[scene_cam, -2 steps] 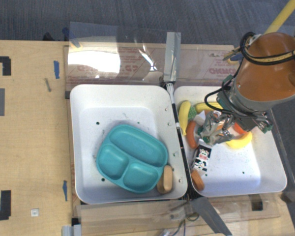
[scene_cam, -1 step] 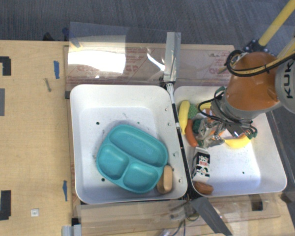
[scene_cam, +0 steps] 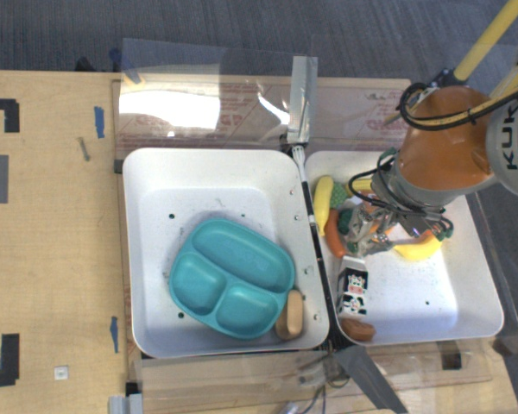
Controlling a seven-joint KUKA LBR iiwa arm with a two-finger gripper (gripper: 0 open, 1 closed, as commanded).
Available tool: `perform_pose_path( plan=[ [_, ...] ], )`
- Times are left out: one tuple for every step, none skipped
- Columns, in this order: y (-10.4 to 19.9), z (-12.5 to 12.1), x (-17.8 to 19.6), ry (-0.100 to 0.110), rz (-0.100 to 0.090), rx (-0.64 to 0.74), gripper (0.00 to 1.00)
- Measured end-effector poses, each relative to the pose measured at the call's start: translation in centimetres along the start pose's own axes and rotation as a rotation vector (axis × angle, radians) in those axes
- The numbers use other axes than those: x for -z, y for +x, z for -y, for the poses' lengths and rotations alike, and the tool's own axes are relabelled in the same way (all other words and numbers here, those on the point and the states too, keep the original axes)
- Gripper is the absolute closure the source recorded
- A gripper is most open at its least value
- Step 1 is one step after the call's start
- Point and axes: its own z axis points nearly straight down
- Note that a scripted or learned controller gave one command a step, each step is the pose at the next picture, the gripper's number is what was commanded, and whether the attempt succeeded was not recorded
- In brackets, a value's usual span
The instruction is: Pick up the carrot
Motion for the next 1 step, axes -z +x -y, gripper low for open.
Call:
perform_pose_path(
  plan=[
    [-3.94,-4.01,8.86,0.0,-0.001,-0.158,1.0]
  ],
)
